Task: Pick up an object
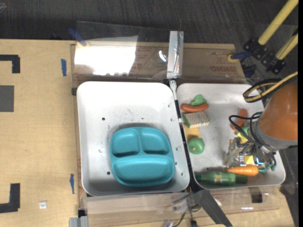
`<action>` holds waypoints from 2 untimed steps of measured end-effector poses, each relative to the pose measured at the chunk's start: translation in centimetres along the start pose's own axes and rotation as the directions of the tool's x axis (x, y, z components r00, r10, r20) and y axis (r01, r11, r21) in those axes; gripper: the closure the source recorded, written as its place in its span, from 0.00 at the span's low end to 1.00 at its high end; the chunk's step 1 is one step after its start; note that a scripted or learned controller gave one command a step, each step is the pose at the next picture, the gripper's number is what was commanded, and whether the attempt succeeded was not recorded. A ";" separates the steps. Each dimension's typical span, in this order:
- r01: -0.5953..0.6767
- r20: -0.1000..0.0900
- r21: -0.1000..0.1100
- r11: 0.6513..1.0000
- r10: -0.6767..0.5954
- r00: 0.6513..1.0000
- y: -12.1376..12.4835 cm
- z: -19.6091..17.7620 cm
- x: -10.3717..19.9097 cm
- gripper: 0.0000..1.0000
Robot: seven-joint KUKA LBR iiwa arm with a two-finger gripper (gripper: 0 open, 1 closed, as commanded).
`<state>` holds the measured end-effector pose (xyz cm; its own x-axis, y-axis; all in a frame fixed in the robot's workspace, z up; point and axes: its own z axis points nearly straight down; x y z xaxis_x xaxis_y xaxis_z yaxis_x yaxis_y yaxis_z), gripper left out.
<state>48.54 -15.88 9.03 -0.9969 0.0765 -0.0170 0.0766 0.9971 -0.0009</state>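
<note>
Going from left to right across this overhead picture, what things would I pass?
Teal divided plastic tray in the left white bin → round green toy fruit in the right white bin → gripper → orange-banded grey arm.

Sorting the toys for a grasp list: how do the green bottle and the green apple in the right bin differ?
The bottle is long and slim and lies on its side along the near wall of the right bin; the apple is round and compact. The bottle is dark green, the apple lighter yellow-green. The bottle lies beside a carrot under the gripper; the apple sits by the divider. Both are green and in the same bin.
</note>
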 end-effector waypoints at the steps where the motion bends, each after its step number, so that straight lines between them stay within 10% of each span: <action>1: 0.181 -0.005 -0.001 0.983 -0.181 0.983 -2.0 0.2 -9.6 0.00; 2: 0.297 -0.005 -0.002 0.955 -0.297 0.955 -4.8 0.5 -16.3 0.00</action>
<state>64.44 -21.93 8.79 -0.9749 -0.2226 -0.0106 -0.2226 0.9749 -0.0034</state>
